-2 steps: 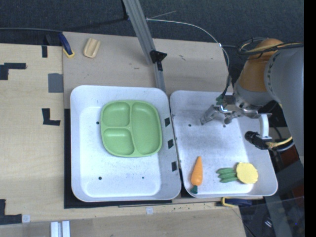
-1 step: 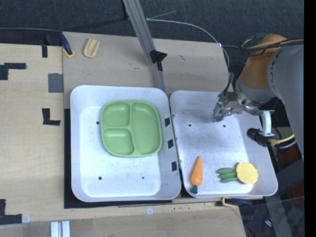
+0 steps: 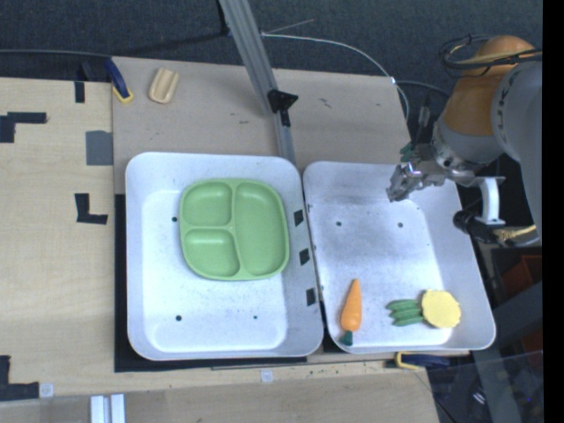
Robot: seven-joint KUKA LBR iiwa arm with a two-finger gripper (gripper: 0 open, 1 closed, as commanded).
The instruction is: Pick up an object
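Claw point(image 3: 407, 183) poised over far corner of right bin point(image 3: 379, 236), grip state impossible to tell. Well apart, at near edge: carrot point(image 3: 352, 304), green pods point(image 3: 405, 311) touching yellow piece point(image 3: 441, 308). Risk: snagging the wall or closing on nothing.

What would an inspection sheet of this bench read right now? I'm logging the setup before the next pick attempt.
Surface: tan bench bearing left bin and right bin, side by side.
Job's things: carrot, green pods and yellow piece along the right bin's near edge; green divided plate in the left bin.
Clutter: beige block and blue-yellow clip on the bench beyond the bins.
Grippers: gripper over the right bin's far right corner, nothing seen between its fingers.
Cables: thin cable arcing toward the arm.
Surroundings: grey slanted pole; dark floor.
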